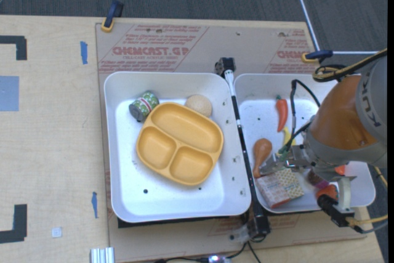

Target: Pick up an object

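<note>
The likeliest thing to be picked is the patterned packet (281, 186), a flat squarish pouch lying on the floor of the right bin (258, 106), tilted so its long edge runs from lower left to upper right. It sits in the near left corner of that bin, close against the divider wall it shares with the left bin (117, 151).

The claw (289, 160) hangs at the packet's far edge, just above and slightly right of it, so the packet lies toward the near-left from the claw. Whether the claw is spread or pressed together cannot be told: the wrist and the orange band of the arm (345, 126) cover most of it, and nothing is seen pinched in it.

Just left of the claw, touching or nearly touching the packet's far corner, lies a brown pear-shaped toy (262, 149), its long axis running away from the packet toward the bin's far side. Farther from the packet, near the middle of the right bin, lies an orange chili pepper (281, 113) pointing away from the packet. A small yellow-green piece (287, 143) shows beside the claw.

Judging by this, the coming move turns on a short drop toward the near-left, with the packet lying flat, which may make it hard to pinch.

In the left bin, well apart from the packet, are a yellow divided tray (180, 143), a green can (143, 105) and a pale round lump (199, 105).
</note>
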You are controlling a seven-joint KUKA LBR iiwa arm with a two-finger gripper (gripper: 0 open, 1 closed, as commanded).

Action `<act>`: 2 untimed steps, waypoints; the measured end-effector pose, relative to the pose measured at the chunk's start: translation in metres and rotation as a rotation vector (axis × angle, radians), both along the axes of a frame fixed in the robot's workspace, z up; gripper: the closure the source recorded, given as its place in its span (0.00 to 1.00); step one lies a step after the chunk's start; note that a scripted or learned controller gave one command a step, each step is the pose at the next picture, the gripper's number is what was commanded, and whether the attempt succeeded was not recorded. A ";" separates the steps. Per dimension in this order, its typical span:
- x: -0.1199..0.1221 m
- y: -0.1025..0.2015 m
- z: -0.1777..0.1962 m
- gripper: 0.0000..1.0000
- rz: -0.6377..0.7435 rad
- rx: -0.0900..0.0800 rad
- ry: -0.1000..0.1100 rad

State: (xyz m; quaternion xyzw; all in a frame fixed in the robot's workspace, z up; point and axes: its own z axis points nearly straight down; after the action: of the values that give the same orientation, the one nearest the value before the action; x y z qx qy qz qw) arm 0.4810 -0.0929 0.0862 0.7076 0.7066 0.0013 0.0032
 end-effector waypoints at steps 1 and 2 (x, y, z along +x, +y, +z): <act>0.000 -0.001 0.000 0.00 0.002 0.002 0.000; 0.000 0.000 0.000 0.00 0.001 0.001 0.000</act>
State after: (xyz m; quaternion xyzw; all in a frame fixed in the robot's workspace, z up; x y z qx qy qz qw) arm 0.4810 -0.0931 0.0861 0.7074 0.7068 0.0014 0.0029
